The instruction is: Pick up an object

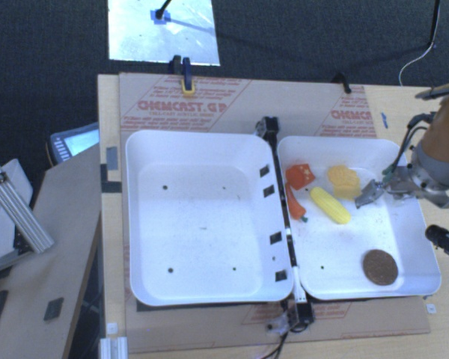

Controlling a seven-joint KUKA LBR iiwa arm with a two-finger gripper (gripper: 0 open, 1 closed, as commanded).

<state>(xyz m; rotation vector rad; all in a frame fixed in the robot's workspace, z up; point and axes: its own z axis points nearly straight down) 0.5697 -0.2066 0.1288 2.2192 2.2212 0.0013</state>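
Observation:
The right bin [432, 274] holds several small items. An orange-red block [301, 174] lies at its upper left, with a thin orange-red piece [295, 205] just below it along the divider. A lumpy yellow piece [343, 179] sits beside a yellow corn cob [330, 205]. A brown disc [379, 267] rests near the front right corner. My gripper [371, 194] reaches in from the right and hangs just right of the yellow piece and the corn, apart from both. Nothing is seen in it.
The left bin [136, 200] sits next to the right one, with black clips [269, 191] along the shared wall. Both rest on a cardboard sheet [209, 103]. A cable and clamp [185, 73] lie at the back edge.

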